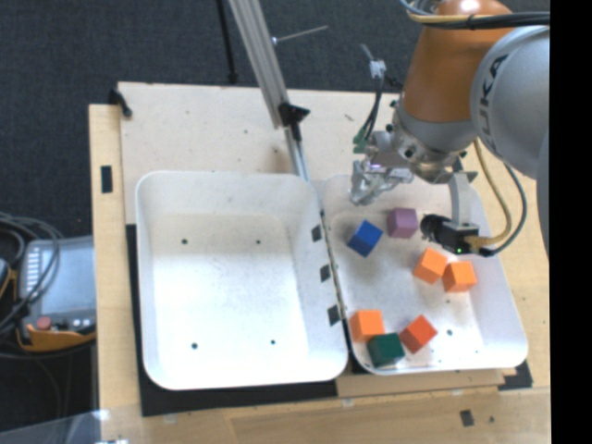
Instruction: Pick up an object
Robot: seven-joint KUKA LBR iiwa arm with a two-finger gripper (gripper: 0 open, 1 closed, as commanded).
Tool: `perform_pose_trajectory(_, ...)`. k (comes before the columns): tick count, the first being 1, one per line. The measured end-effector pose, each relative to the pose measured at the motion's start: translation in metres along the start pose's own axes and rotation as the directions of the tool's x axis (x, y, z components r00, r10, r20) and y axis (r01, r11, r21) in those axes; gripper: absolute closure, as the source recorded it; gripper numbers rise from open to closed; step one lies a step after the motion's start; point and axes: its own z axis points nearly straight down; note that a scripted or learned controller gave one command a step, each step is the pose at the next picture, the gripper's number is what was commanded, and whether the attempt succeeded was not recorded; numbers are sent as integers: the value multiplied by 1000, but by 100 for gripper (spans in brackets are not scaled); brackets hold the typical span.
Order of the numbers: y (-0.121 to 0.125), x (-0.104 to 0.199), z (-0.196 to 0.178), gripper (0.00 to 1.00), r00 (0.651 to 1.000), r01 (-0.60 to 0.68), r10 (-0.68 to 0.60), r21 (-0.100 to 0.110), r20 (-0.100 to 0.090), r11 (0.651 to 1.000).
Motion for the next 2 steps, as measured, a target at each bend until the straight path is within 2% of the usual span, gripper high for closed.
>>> perform_pose_trajectory(1,0,47,23,100,1000,-2,2,3,1,1000)
perform_pose_trajectory(2,-9,105,36,100,1000,0,0,3,1,1000)
